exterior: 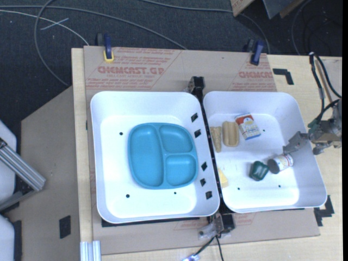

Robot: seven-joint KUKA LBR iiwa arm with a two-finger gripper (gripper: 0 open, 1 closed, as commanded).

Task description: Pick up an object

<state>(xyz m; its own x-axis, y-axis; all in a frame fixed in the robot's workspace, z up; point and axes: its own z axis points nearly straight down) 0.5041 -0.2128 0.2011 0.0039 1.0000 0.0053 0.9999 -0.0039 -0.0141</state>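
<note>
The right white bin [293, 109] holds several small items. Near its left wall lie two tan bread-like pieces [227, 135], with a small red and white box [248, 127] beside them. Lower down, a dark green object [259, 171] touches a small bottle-like item [280, 162] lying on its side. A yellow scrap [222, 179] rests by the bin's left wall. My gripper [298, 142] reaches in over the right rim, just above and to the right of the bottle-like item. Nothing is seen held in it.
The left white bin [103, 113] carries a blue divided plate [162, 155]. Black clips [197, 84] join the two bins along the middle. Blue clamps [109, 51] pin the board at the back. Cables [326, 91] hang near the right edge.
</note>
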